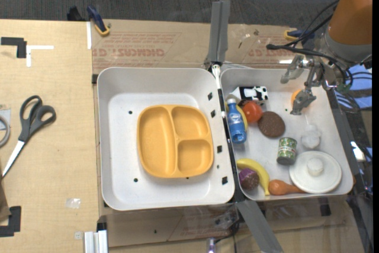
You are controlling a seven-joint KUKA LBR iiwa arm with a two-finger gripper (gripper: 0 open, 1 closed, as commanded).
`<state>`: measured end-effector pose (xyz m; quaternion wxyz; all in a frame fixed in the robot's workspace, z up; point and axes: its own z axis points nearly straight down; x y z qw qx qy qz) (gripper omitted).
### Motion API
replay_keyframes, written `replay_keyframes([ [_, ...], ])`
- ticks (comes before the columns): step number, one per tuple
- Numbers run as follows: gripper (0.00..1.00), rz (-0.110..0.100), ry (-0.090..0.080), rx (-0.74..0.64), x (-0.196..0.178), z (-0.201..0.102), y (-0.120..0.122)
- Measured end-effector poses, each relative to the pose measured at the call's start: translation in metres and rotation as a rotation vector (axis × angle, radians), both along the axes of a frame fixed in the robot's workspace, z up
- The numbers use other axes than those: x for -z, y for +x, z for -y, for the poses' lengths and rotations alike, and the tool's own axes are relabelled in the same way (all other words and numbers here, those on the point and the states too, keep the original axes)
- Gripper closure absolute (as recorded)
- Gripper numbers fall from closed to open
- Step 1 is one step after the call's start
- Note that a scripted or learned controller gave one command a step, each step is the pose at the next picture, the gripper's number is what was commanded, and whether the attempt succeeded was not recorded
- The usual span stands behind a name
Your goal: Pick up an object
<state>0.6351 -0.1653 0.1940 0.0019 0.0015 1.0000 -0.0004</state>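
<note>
2 bins point(112, 145), 1 yellow tray point(176, 140), 1 banana point(256, 169); end effector point(303, 101) grip: cannot tell.

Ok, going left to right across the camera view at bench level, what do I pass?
scissors → yellow divided plate → blue bottle → brown disc → green can → white lid

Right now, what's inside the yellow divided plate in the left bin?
The yellow divided plate shows three bare compartments, one long and two smaller, with no object in them. It lies flat in the left bin; the bin floor under it is covered and cannot be seen.
</note>
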Motion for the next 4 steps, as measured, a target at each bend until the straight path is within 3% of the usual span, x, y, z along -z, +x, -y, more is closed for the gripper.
replay_keyframes([
  [1,0.0,0.001,0.001,0.387,0.099,0.0,-0.017],
  [2,0.0,-0.001,0.001,0.454,0.101,0.007,-0.053],
  [3,0.0,-0.001,0.003,0.386,0.101,0.017,-0.101],
  [4,0.0,0.001,0.002,0.227,0.101,0.055,-0.144],
])
